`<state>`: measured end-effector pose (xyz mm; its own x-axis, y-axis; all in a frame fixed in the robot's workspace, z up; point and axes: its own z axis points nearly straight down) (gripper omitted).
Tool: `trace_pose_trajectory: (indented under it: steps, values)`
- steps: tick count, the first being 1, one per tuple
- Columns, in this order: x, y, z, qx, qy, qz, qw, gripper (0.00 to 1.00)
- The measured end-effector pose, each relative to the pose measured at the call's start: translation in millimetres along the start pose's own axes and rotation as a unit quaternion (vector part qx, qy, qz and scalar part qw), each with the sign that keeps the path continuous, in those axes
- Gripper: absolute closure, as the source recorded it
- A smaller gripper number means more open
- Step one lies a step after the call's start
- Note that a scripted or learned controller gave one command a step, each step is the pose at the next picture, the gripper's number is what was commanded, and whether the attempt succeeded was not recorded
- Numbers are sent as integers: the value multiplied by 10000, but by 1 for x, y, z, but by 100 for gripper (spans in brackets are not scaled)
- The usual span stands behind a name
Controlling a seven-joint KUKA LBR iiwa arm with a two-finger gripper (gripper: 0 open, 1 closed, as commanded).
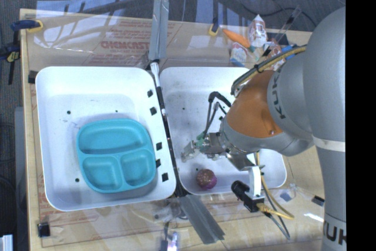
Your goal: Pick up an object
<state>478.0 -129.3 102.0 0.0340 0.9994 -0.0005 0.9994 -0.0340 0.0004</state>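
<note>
**Bench inventory: two bins, one arm, small contents**

Bench [88, 23]: pale wooden top under clear plastic sheeting with red lettering; bears both bins side by side.

Arm [305, 103]: grey KUKA body with orange band [252, 111] above the wrist, entering from the right, bent down over the right bin; cables looped along the wrist.

Left bin [59, 91]: shallow, white, rounded corners; holds the tray.

Right bin [188, 88]: shallow, white, touching the left bin along a shared divider fitted with black clips; far side covered by the arm.

Tray [114, 154]: turquoise, three compartments, one long above two smaller; lying flat toward the near right of the left bin.

Gripper [191, 150]: low over the middle of the right bin, pointing left; metallic tips narrow, close together, nothing seen between them.

Ball-shaped object [205, 178]: small, round, dark reddish-purple; resting on the right bin's floor near its front wall, just below and right of the gripper tips, apart from them.

Clutter beyond the right bin: orange carrot-like item [238, 37] and a small packet [257, 29], on the bench outside the bins.
</note>
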Motion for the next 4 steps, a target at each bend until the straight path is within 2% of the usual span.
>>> trace_pose_trajectory:
  steps: [1,2,3,4]
  values:
    - [13,1,6,-45,-36,-1660,9861,0]
    - [26,-3,10,15,-11,1074,9942,0]
    - [-24,0,-179,-2,3,-1128,9936,0]
    - [-24,-2,-10,29,16,-1583,9874,0]
